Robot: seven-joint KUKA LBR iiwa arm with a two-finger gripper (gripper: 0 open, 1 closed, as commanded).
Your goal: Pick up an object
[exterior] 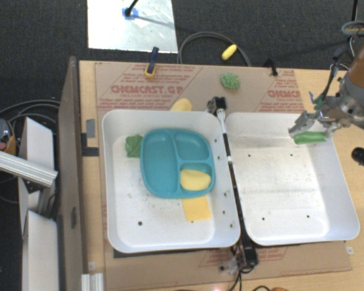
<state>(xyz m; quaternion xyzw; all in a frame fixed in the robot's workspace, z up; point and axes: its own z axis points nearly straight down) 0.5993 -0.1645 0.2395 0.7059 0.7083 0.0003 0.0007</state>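
Left bin: a teal tray is lying flat in the middle, divided into compartments. A yellow lump, rounded and lemon-like, is sitting in its near right compartment. A green leaf is poking out from under the tray's left edge. A flat yellow slab, cheese-like, is lying on the bin floor just nearside of the tray, touching its edge.

Far side, outside the bins: a yellow piece is resting at the far rim of the left bin; a green knobbly ball is sitting on the board beyond it.

Right bin: a green strip is showing at the far right, right at the gripper.

The gripper is hanging over the right bin's far right corner with the strip directly under its tip. Whether the fingers are apart or closed, and whether the strip is between them, cannot be told from here.

Handling, judged: the strip is looking like a light plastic toy, a bean pod perhaps, stiff, smooth, a bit slippery. It is long and narrow, so pinching across the short width near mid-length should be steadiest; an end grip would likely let it swing or slide out.
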